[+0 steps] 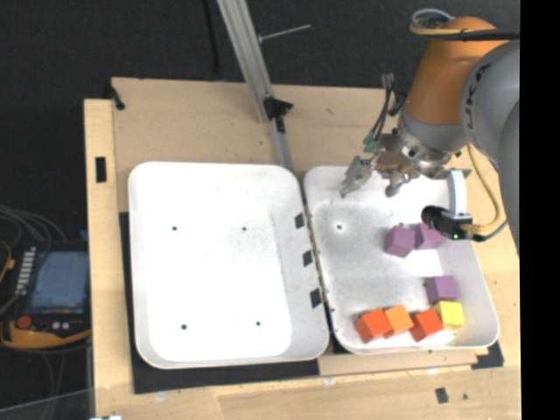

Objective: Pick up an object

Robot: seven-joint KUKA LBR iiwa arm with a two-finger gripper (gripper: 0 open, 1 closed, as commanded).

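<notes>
A: Looking at your hand (368, 178) first: the two fingers are spread apart, tips pointing down over the far edge of the right bin (350, 261). One fingertip (349, 185) hangs at the bin's back rim, the other sits toward 3 o'clock of it. You have nothing between them; the hand is released and carries no block.

B: And what sits under you?

A: You're working over a pale wooden desk (192, 121) with two shallow white bins side by side on a dark mat. The left bin (210, 261) has a few small dark dots on its floor. A slanted metal rail (249, 59) runs from the top of the view down to the gap between the bins. Off the desk at 9 o'clock you can see a handheld pendant with a bluish screen (54, 284) and some cables on the dark floor.

B: Where are the things to pick?

A: All in the right bin. From your hand, the nearest purple block (402, 240) lies at about 5 o'clock, with a second purple block (429, 237) touching it on the 3 o'clock side. Farther along 5 o'clock you have a third purple block (442, 287), a yellow block (451, 312) just beneath it, and a row of orange-red blocks (398, 323) at the bin's near rim. Your hand is well apart from that near row.
</notes>
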